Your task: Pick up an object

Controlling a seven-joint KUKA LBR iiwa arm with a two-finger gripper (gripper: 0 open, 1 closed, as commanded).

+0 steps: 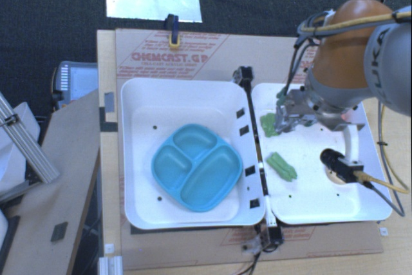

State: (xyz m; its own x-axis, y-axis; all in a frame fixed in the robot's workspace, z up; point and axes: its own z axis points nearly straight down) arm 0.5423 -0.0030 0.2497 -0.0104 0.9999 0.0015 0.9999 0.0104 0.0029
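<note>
Two green soft pieces lie in the right bin (pixel 309 206). One green piece (pixel 268 125) sits near the bin's left wall, right under my gripper (pixel 280 126), whose tip comes down onto its right side. The other green piece (pixel 282 165) lies lower, towards the bin's middle, apart from the gripper. The arm reaches in from the right, its grey and orange body covering the bin's upper right part.
A blue divided plate (pixel 196 167) lies in the left bin (pixel 141 100). A black divider with clips (pixel 252 138) runs between the two bins. Brown cardboard (pixel 170 56) lies under the bins, with a yellow clamp (pixel 174 35) at its far edge.
</note>
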